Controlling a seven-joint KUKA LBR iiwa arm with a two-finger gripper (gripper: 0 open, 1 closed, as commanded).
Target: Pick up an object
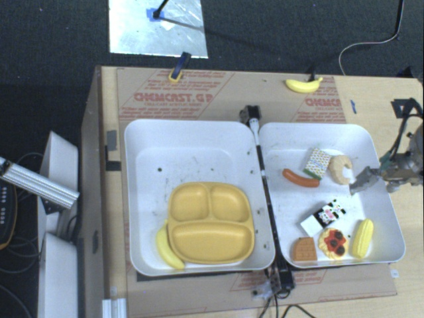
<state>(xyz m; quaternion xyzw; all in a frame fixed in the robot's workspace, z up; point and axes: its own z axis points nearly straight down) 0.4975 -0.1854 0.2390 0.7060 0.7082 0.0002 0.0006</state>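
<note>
Gripper (363,179) low by right bin's (391,224) right edge, just beside the donut (342,169), likely lining up a grab; open or clenched — cannot tell.

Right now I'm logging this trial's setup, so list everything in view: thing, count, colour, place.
Bins: 2, white, side by side on the bench; left bin, right bin.
Divided plate: 1, yellow, left bin, near side.
Banana: 1, yellow, left bin, against the plate's left corner.
Second banana: 1, yellow, on the bench beyond the right bin.
Sausage: 1, red-orange, right bin, middle.
Patterned block: 1, pale with green, right bin.
Doughnut: 1, beige, beside the block.
Black-and-white item: 1, right bin.
Waffle: 1, brown, near edge.
Pizza: 1, red and yellow.
Corn: 1, yellow, near right corner.
Gripper: 1, grey, over the right bin's right side.
</note>
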